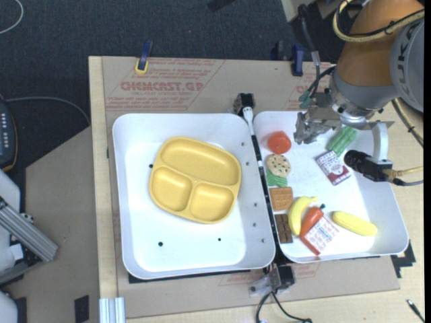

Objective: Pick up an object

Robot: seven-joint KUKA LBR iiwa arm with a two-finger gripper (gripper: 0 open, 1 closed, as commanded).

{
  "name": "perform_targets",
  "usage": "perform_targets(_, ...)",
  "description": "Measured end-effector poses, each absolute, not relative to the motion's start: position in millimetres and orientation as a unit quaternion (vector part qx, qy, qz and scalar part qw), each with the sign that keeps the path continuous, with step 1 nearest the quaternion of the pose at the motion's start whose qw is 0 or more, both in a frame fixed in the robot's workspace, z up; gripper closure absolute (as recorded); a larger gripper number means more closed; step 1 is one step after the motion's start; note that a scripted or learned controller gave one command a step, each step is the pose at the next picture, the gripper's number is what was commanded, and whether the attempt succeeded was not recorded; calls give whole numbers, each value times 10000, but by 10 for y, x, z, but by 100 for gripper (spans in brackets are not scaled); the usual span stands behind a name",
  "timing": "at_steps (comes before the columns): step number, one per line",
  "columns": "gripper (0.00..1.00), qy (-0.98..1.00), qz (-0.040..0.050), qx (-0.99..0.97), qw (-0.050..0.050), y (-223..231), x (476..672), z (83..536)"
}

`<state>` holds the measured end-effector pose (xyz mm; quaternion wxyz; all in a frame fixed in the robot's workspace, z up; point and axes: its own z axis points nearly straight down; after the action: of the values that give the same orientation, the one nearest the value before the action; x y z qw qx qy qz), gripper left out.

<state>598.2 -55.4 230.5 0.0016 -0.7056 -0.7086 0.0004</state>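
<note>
One relation matters for whatever comes next — the gripper (304, 132) is parked over the far end of the right bin (394, 215), and the nearest candidate, a red tomato-like piece (279, 142), lies just to its left, toward the divider between the bins. A green piece (341, 140) is tucked just on the other side, its long axis running at a slant toward the far right corner, partly covered by the wrist. Nothing is seen between the fingers (300, 134); they hang down dark and close together, and whether there's a real gap can't be made out at this size, so no grasp is claimed.

More stuff is lined up along the divider side of the right bin: a cookie (277, 165), a cracker square (281, 198), then a banana (300, 212) and a red pepper-shaped thing (312, 219) toward the near edge. A yellow oblong piece (354, 223) is lying near the near right corner, well apart from the gripper.

The arm is brought in from the right, orange band (377, 29) high over the far right corner, wrist pointed roughly straight down. A short shift toward the divider is probably all that's needed — judgement call, though. The left bin (128, 180) is occupied by a yellow divided tray (194, 179).
</note>
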Motion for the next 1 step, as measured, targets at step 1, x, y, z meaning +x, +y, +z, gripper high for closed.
perform_targets(1,100,-7092,-1,-7050,21,0,5807,2382)
